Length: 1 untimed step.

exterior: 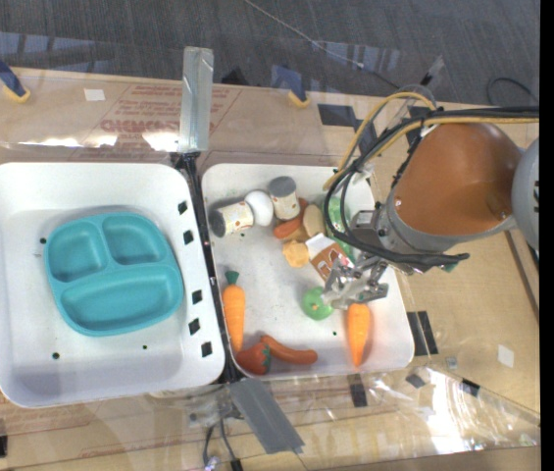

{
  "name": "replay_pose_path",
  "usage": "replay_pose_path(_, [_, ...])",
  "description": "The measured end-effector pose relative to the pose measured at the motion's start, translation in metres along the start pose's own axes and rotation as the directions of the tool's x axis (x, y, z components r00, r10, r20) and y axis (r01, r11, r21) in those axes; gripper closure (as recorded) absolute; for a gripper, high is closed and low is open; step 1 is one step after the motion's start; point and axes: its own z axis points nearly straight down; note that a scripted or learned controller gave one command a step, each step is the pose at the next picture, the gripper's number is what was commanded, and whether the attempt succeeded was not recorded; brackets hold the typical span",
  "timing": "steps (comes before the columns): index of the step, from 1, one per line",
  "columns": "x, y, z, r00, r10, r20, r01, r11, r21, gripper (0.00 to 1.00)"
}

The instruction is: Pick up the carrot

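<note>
A: Nearest us, low in the right bin (pixel 394 346): a red chili pepper (pixel 275 353) along the front wall. Two carrots in there. One carrot (pixel 234 307) stands by the left wall, green top up. The other carrot (pixel 357 332) sits near the right front corner.

B: Gripper?

A: We see the gripper (pixel 358 285) directly above that right carrot, metal tips at its upper end. We can't tell how far the fingers are spread, and we see nothing between them. Carrot looks to be lying on the bin floor.

B: Neighbours?

A: Green round toy (pixel 316 304) just left of the gripper. Behind it, an orange-yellow piece (pixel 296 254), a brown lump (pixel 290 229) and a white cylinder (pixel 230 217). Left bin (pixel 12 263) holds a teal divided plate (pixel 112 271).
</note>
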Motion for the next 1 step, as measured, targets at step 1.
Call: replay_pose_path(1, [-0.0198, -0.0664, -0.02, 0.979, -0.202, 0.0, 0.202, 0.979, -0.002, 1.0])
